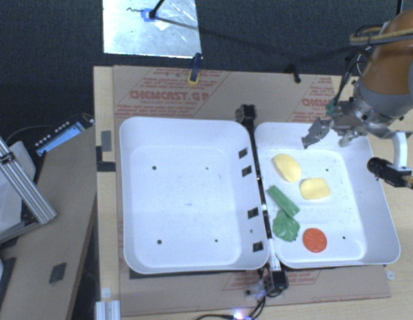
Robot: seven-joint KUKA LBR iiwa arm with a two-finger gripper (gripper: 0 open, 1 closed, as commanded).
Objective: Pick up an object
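Observation:
The right bin holds a yellow oval piece, a second yellow piece, a green leafy piece and a red disc. My gripper hangs over the bin's far edge, above and to the right of the yellow oval piece. Its fingers are spread open with nothing between them. The grey and orange arm reaches in from the upper right.
The left bin lies beside the right one, with a black hinge strip between them. A shiny metal sheet sits at the back. Metal rails stand off the bench on the left.

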